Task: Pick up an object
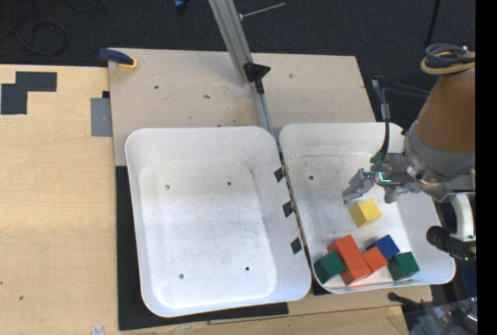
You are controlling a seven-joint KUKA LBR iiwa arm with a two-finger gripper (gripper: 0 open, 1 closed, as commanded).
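That yellow cube [365, 211] in the right bin [326, 162], just below the gripper [363, 187], looks light, rigid and a bit slick, so I'd pinch its flat sides; can't tell the gripper's state.

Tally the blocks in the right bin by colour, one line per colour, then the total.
Yellow block: 1
Orange blocks: 2
Green blocks: 2
Blue block: 1
Total: 6, all in the right bin. The two orange blocks are my best split of the orange cluster.
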